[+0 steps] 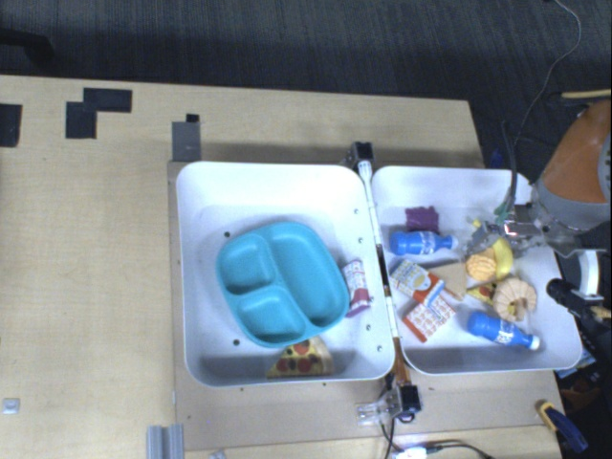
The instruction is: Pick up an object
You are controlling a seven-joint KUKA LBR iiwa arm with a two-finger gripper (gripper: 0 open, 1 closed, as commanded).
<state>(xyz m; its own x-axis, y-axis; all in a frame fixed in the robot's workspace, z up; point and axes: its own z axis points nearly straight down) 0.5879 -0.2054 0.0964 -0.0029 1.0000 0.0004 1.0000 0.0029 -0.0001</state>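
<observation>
The right bin holds a jumble of small things. Among them are a purple piece, a blue bottle, a yellow banana, a tan ring-shaped pastry and a second blue bottle. A red and white carton and a pale packet lie near the bin's left wall. My gripper hangs over the right bin's far right part, just above the banana. I see nothing held in it.
The left bin holds a blue divided plate, a small red and white can and a pizza slice toy. The grey arm with its orange band reaches in from the right.
</observation>
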